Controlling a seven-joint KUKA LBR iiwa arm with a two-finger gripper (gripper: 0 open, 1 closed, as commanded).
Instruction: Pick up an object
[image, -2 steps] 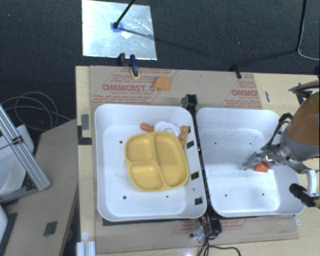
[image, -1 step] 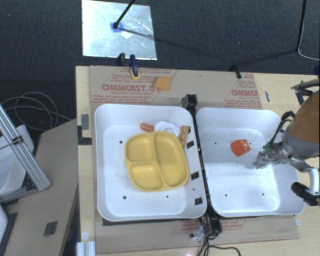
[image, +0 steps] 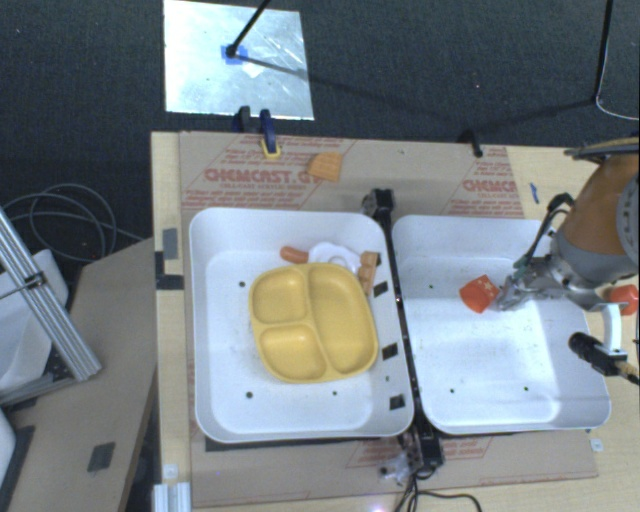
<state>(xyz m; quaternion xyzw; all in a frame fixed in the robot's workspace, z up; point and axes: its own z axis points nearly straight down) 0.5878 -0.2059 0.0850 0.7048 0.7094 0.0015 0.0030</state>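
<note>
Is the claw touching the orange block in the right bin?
Cannot tell. In the camera view the claw meets the orange block edge, but no plain contact or gap shows.

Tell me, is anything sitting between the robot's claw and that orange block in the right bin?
Nothing visible. The gripper sits right beside the orange block in the right bin, with bare white floor around them.

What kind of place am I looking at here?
Probably a robotics lab bench: an arm reaches over two white bins, one holding a yellow divided plate, with cables on dark carpet.
</note>
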